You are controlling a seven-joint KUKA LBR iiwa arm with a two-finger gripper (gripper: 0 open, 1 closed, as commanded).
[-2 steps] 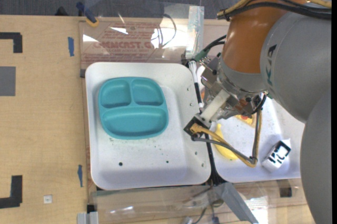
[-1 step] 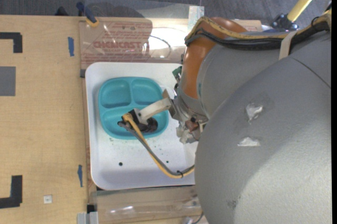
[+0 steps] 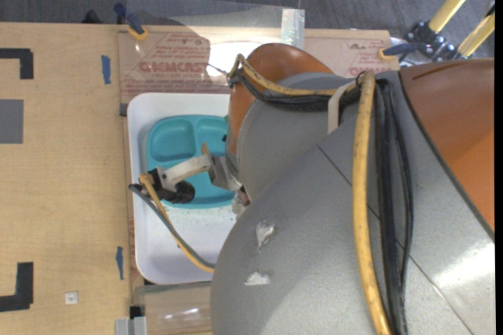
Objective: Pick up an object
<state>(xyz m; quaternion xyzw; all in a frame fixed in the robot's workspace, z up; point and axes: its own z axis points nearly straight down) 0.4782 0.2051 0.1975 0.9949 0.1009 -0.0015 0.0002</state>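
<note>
A turquoise divided tray lies in the left white bin, toward its upper half. My arm reaches in from the right and covers most of the view. Its wrist hangs over the tray's right side, and the arm's bulk hides the gripper itself. Nothing shows between any fingers.
The right bin is hidden under the grey arm. A tan board with black marks flanks the left bin. A clear panel with red lettering stands along the back. Bare white bin floor shows below the tray.
</note>
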